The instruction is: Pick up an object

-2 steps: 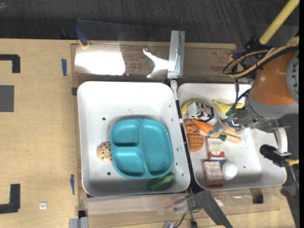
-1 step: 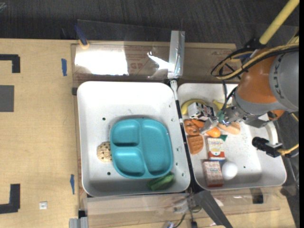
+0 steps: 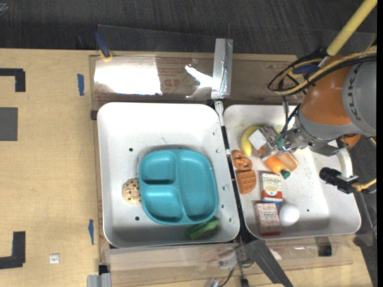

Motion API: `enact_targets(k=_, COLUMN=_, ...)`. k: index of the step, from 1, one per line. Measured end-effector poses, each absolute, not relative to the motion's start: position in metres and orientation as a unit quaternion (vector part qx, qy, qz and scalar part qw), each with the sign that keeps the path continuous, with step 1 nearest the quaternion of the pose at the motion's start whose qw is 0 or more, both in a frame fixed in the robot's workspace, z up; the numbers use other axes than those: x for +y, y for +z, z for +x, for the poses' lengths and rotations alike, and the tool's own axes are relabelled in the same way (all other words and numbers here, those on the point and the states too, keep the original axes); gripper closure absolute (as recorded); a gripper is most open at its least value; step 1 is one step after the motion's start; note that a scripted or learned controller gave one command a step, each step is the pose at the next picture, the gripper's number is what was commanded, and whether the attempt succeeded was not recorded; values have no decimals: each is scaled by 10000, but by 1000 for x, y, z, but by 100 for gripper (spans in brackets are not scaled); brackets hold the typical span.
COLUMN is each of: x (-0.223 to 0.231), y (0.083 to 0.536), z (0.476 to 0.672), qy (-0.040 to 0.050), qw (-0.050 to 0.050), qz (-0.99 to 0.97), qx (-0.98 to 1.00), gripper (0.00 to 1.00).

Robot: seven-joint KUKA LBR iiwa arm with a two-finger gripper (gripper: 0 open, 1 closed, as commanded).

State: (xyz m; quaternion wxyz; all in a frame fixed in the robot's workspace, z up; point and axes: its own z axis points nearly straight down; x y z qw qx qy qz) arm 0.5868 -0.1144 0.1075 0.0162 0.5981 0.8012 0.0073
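Hovering low in the right bin, my gripper sits among crowded toys; my finger spread is unreadable, so descending could nudge the banana or carrot.

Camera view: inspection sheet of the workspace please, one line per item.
Surface: two white bins, left bin, right bin, on a wooden bench.
Job's things: right bin holds banana, carrot, pretzel, bread, two cartons, white egg.
Clutter: teal divided plate, cookie, green item in left bin.
Grippers: gripper low over banana and carrot.
Cables: yellow and black loops.
Surroundings: dark floor.
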Motion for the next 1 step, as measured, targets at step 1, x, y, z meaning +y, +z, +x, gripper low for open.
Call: enact_targets(k=1, x=-110, y=199, z=560, qy=1, qw=6, qz=6084, qx=7936, gripper=100)
